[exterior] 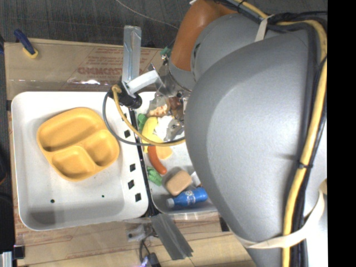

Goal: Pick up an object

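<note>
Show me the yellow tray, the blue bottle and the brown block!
yellow tray (78, 142): camera view, on the ridge between its compartments.
blue bottle (188, 198): camera view, middle of its body.
brown block (178, 182): camera view, centre of its top face.

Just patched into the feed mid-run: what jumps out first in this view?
The grey arm bulks over the right side, covering most of the right bin. A yellow divided tray lies alone in the left bin. Beside the arm, small items crowd the right bin, including a blue bottle and a tan block.
</note>
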Controlling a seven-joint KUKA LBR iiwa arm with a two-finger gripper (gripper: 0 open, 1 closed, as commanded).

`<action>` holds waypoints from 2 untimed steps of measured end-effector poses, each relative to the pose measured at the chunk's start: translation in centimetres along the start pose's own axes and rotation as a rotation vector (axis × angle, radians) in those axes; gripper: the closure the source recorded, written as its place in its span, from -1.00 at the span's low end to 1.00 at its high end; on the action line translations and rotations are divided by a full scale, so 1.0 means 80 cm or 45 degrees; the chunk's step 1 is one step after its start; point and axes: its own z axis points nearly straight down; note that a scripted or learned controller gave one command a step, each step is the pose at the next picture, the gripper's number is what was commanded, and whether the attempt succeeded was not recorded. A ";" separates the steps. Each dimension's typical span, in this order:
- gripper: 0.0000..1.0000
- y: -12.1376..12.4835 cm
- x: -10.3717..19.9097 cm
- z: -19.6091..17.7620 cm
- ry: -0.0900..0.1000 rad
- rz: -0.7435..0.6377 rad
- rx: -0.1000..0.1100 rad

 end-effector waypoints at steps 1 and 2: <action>-1.00 0.000 0.072 0.089 -0.010 0.001 -0.001; -1.00 0.085 0.002 0.083 -0.006 0.008 0.001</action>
